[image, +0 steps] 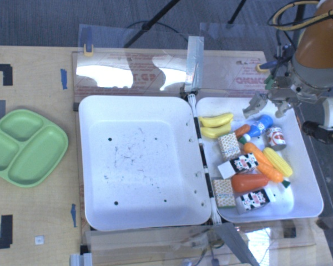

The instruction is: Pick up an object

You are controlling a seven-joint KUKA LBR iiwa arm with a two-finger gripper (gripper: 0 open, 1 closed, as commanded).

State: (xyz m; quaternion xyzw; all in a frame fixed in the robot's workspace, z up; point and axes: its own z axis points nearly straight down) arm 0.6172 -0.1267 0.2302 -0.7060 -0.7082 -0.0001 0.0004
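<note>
Right, my notes from the remote desk, line by line.

Gripper: the two-finger gripper (269, 105) hangs over the far end of the right shallow white plastic bin (311, 195), its grey fingers (254, 107) splayed wide with nothing between them.

Candidates: every pickable thing sits in that right bin, bunched together; the left shallow white bin (136, 159) holds none.

Nearest target: the small blue rounded bottle (261, 125) lies just below the fingers, beside a small red-and-white can (276, 137).

How I'd do it: I judge the step in hand is lining up for the descent. I'd centre the open fingers across the bottle's narrow width, come straight down, and close only once both fingers flank it (the can beside it could get nudged).

Shapes: two curved yellow plastic bananas (216, 124) lie against the divider; a long orange plastic carrot (263, 162) and a bumpy yellow corn cob (277, 160) run side by side on a slant.

Textures: smooth, glossy toy plastic, likely slippery on rounded sides; the tan waffle-patterned blocks (228, 144) and the black-and-white spotted cartons (245, 162) offer flat faces, an easier grip I reckon.

Aside: a green three-compartment plastic plate (26, 146) rests well apart on the wooden bench (33, 226).
</note>
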